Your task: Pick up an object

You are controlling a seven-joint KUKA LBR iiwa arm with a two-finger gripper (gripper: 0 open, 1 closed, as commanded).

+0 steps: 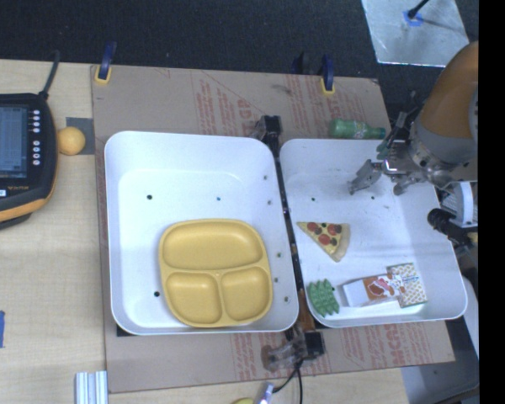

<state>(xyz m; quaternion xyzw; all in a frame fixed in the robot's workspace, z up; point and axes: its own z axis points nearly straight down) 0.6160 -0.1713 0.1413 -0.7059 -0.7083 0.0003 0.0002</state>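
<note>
Beneath everything you see a pale wooden surface (42,284) with a brown cardboard sheet (194,108) laid on it, and two shallow white bins sit side by side on that sheet. Dark carpet runs along the far side.

Look at the left bin (151,162): it carries a yellow divided plate (215,272) in its near half, with one long compartment on the far side and two smaller ones nearer you.

The right bin (320,167) holds the small things you could pick from. A toy pizza slice (326,236) lies near the bin's left wall, about midway. Toward the near edge, a green toy (322,298) sits in the near left corner, and just right of it lies a flat printed packet (385,289), touching or almost touching it.

Your arm (450,108) reaches in from the right, and the gripper (383,178) hangs over the far right part of the right bin. Its fingers look spread, with nothing between them, and they are well apart from the pizza slice and the packet.

Outside the bins, a green bottle (356,129) lies on the cardboard just beyond the right bin's far edge. On the far left you have a handheld control pad (13,162) with a screen, and a small yellow ball (71,140) beside it. Blue clamps (106,61) grip the cardboard's far edge.
</note>
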